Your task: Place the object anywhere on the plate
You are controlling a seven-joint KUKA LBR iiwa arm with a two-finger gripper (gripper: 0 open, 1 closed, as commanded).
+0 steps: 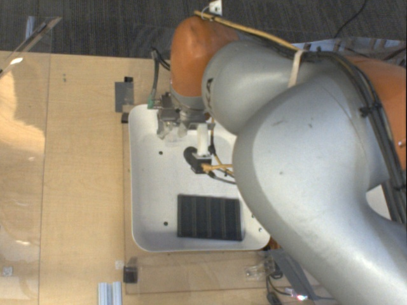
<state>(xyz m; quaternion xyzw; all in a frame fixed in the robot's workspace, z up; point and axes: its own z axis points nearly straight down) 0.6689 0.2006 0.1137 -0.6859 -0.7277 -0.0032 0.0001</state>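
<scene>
Pale wooden bench [76, 170] and dark carpet [95, 11] are seen; above the white bin [149, 196], the claw [170, 129] cannot be judged open or closed.

There is one robot arm [305, 145], big and grey. It has one orange band [191, 56] and one gripper [170, 131]. I can count one white bin [143, 189] (the big arm covers most of the right side). In the bin there is one black mat with ridges [210, 216]. By the bin's left corners there are two small dark blocks, one at the top [125, 94] and one at the bottom [130, 274]. There is one wooden bench [76, 170] under it all.
</scene>
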